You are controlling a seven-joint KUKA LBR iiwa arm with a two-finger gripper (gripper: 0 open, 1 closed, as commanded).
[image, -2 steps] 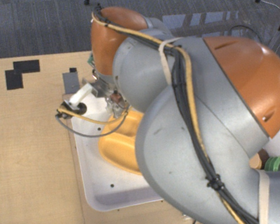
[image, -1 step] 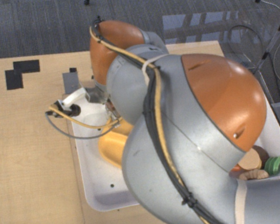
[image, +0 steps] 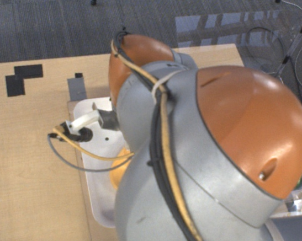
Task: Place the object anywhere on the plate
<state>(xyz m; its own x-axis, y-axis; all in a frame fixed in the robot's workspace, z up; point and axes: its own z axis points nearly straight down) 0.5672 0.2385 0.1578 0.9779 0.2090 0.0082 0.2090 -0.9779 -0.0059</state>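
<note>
Looming across the frame from the right, blocked nearly everything that mattered: grey-and-orange KUKA arm (image: pixel 211 153) spread over both bins, with just the left edge of one shallow white plastic bin (image: pixel 99 208) left bare on the pale wooden bench (image: pixel 32 189). Could not tell whether the gripper was spread, pressed together or pinching anything, buried as it was beneath the arm's bulk. Could not place the task's thing with any certainty either; made out one rounded yellow patch (image: pixel 119 174) lying in the bin at the arm's edge, and could not judge whether that was the object, the plate, or part of either. Judged the main risk as a blind release: letting go over bare bin floor rather than over the plate, or closing on nothing at all. Noted a second hazard in the loose yellow-and-black cable loop (image: pixel 67 157), hanging from a white fitting (image: pixel 84 121) out past the bin's left rim; looked liable to drag across the rim or snag during a swing. Reckoned also that a low sweep might nudge the yellow patch aside.
</note>
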